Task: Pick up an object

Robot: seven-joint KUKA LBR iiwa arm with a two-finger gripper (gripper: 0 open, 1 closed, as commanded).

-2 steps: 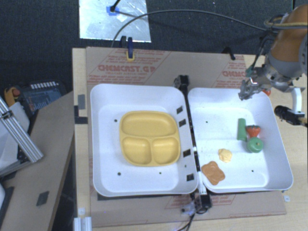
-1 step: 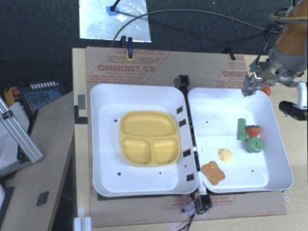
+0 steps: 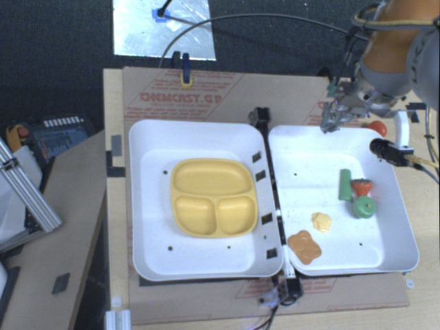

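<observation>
Objects cluster in the right bin [image 3: 395, 253] at four o'clock, unclaimed; pincer [image 3: 332, 124] hovers over its twelve o'clock rim, nothing visibly held, grip state indiscernible.

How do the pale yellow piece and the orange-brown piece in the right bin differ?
The pale yellow piece is smaller and lighter in colour; the orange-brown piece is larger and darker. The pale yellow piece lies further into the right bin, while the orange-brown piece lies closer to the bin's near-left corner. Both are small, irregular lumps lying flat on the bin floor, close together and away from the gripper.
</observation>
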